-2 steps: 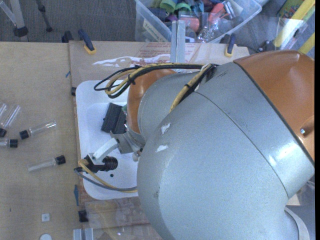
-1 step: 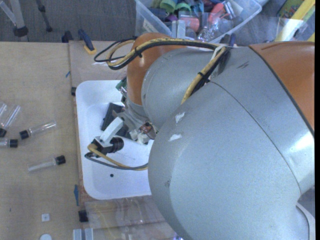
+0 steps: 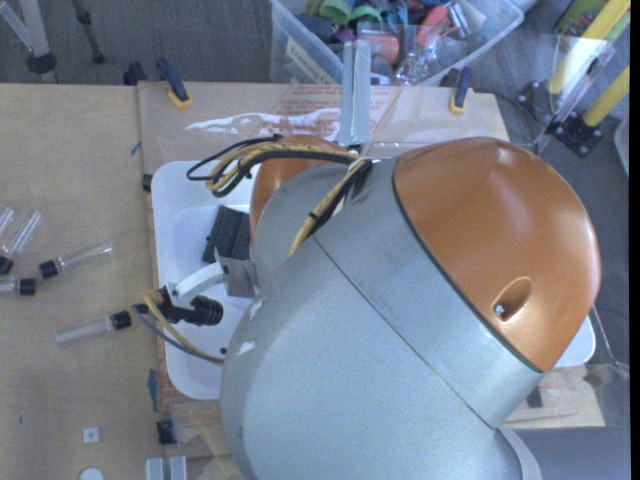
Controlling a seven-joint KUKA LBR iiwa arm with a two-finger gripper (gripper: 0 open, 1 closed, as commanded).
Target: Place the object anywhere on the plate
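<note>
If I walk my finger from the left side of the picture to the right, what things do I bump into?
Small clear tubes with black caps on the wooden bench → the white bin's left rim → black cables → the big grey robot arm → its orange band.

Arm (image 3: 400,368) matt grey metal w/ glossy orange band (image 3: 500,238); bin (image 3: 175,218) smooth white plastic; bench (image 3: 60,168) matt wood.

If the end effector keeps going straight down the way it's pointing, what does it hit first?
Probably the floor of the shallow white bin. The big grey and orange arm hides the end effector, so its line and depth are uncertain.
</note>
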